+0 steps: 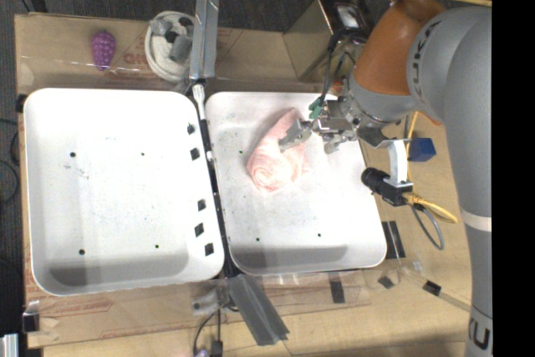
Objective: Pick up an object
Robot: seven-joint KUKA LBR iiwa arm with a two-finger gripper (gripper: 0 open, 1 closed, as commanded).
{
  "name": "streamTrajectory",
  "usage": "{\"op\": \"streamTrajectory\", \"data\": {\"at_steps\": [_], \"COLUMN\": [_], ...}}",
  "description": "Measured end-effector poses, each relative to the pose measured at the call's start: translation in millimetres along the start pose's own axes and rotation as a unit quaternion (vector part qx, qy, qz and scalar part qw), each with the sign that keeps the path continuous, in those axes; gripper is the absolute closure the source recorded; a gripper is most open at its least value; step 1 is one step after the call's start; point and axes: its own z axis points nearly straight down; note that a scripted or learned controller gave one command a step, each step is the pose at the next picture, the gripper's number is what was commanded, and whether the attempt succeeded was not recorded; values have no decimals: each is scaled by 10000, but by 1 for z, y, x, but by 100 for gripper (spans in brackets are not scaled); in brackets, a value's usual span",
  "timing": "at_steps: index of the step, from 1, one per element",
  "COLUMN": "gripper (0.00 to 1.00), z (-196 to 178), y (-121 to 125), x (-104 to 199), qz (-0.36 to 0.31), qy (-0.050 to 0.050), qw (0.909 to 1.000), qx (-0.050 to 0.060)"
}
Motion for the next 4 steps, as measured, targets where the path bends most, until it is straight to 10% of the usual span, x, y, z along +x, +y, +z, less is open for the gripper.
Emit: {"op": "streamTrajectory", "data": {"at_steps": [1, 2, 3, 4], "gripper": [0, 0, 0, 0], "z": [101, 102, 6, 103], "y": [31, 16, 7, 15], "x": [22, 60, 74, 61], "qz": [-486, -783, 105, 145], "qy": [-20, -21, -8, -13], "qw": [9988, 9969, 9999, 9999], "qx": [-64, -58, -19, -57]}}
